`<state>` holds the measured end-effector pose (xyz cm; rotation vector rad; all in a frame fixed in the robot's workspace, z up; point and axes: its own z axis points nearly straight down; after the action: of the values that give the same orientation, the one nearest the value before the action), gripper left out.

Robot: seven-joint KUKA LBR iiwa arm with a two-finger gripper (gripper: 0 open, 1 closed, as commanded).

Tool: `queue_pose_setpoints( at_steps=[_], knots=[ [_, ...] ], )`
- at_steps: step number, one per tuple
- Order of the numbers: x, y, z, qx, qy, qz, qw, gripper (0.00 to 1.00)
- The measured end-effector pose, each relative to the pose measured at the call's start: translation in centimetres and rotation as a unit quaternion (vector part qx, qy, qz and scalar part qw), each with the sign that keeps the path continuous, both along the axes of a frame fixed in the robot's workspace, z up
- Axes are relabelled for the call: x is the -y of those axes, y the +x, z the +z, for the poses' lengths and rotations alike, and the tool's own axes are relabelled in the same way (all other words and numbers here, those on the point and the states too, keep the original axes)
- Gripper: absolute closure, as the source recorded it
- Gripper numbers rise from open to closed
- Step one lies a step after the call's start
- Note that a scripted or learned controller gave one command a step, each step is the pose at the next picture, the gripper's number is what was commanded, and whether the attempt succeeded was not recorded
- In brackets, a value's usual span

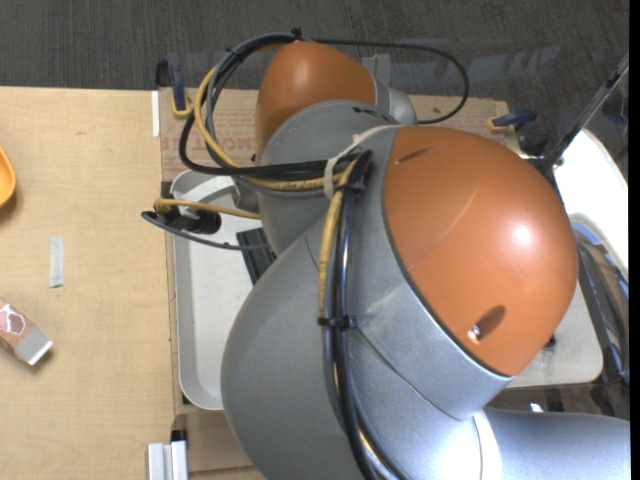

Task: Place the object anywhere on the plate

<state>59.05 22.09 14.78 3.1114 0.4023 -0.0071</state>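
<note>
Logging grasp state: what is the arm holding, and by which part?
Cannot be told: the arm covers the white bin, hiding any hold.

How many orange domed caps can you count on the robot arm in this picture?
2. A large orange cap sits on the near joint, right of centre; a smaller orange cap sits on the joint behind it, near the top. The arm may hide others.

Bright, even overhead light — a soft glare spot on the orange dome [480,238].

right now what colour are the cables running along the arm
Black and yellow cables, clearest in the camera view.
</note>
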Motion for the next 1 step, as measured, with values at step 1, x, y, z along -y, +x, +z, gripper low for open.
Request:
queue_pose_setpoints(
  at_steps=[1],
  knots=[
    [-0.59, -5.04, -3.32, 0.000, 0.0005, -0.031, 0.9995, 1.00]
  ],
)
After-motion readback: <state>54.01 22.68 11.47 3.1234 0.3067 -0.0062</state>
